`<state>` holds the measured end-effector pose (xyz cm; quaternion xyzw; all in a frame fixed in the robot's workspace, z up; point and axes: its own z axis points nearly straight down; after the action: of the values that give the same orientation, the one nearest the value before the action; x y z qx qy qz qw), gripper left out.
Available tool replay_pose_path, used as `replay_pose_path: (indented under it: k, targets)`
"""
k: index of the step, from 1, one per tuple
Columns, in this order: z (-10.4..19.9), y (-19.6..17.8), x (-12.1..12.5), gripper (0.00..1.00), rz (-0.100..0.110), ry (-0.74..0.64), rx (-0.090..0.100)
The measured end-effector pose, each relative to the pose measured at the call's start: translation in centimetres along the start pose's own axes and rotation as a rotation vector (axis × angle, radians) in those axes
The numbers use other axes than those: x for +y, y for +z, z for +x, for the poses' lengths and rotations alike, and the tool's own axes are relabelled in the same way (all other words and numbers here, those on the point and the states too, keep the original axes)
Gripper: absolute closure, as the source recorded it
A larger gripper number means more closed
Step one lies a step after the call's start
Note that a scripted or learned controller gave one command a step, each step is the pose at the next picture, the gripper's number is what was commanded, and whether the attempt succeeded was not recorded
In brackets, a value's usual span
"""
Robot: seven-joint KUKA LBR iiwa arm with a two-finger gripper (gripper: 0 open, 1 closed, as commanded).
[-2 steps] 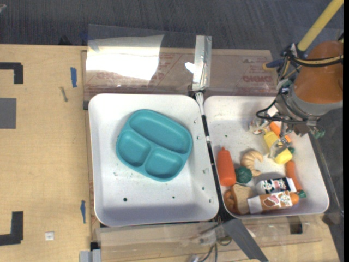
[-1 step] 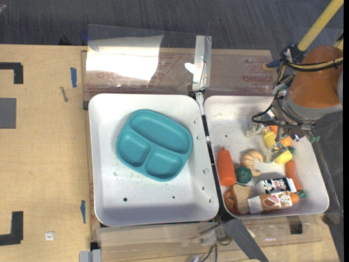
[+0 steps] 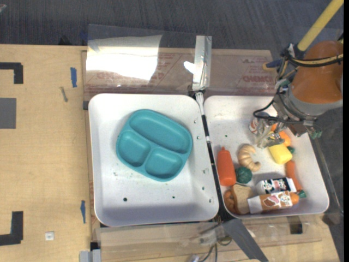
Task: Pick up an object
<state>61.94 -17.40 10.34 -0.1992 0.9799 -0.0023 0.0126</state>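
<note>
Your worktop (image 3: 38, 146) is bare tan board under two white bins (image 3: 109, 201), dark floor beyond; the pincer (image 3: 268, 135) hangs over the right bin, grip state indiscernible.

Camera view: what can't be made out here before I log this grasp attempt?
- Pincer: open or shut unclear; blurred, under the arm's wrist.
- What sits beneath the pincer in the right bin: small, tangled with cables.
- Arm: cut off by the right edge.
</note>
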Motion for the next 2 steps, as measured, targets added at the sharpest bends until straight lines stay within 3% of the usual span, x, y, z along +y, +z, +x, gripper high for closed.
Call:
replay_pose_path:
  k: [1, 2]
  targets:
    - [0.0, 0.1, 0.0, 0.00, -0.001, 0.000, 0.001]
    - [-0.3, -1.2, 0.0, 1.00, 0.003, 0.001, -0.008]
